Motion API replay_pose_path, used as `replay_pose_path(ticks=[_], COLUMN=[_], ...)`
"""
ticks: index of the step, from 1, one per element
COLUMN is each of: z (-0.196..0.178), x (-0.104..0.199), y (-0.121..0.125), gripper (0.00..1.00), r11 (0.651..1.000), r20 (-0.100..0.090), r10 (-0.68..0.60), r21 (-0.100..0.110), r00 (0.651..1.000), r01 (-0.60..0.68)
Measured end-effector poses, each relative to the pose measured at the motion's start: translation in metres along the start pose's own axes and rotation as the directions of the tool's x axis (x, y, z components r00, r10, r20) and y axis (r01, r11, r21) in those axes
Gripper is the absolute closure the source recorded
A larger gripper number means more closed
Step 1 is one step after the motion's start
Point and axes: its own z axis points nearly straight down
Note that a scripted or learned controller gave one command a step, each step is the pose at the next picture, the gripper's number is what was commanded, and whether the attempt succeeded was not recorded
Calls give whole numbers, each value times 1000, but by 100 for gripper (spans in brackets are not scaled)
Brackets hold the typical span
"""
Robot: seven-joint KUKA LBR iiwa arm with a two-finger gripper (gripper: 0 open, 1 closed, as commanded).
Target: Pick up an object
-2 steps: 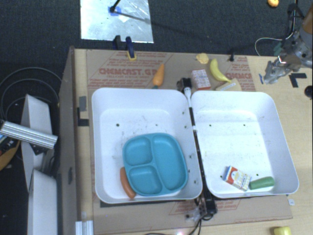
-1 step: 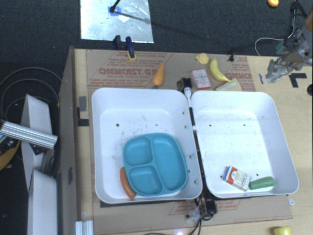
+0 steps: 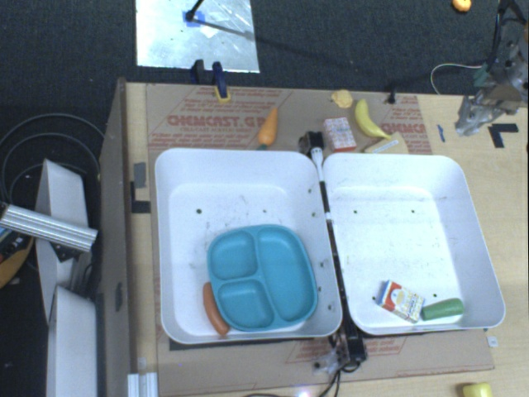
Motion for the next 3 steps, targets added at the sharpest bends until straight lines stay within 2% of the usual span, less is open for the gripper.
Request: replay_pose_path(ticks=[2,3], z=[-16,-55], x=[-7,-7], y=[0,0], gripper=[100,100], r11=[1000,1000], r20=[0,-1], r10=[-2,-3], r21=[0,-1], r00=[1000,1000], r01=[2,3])
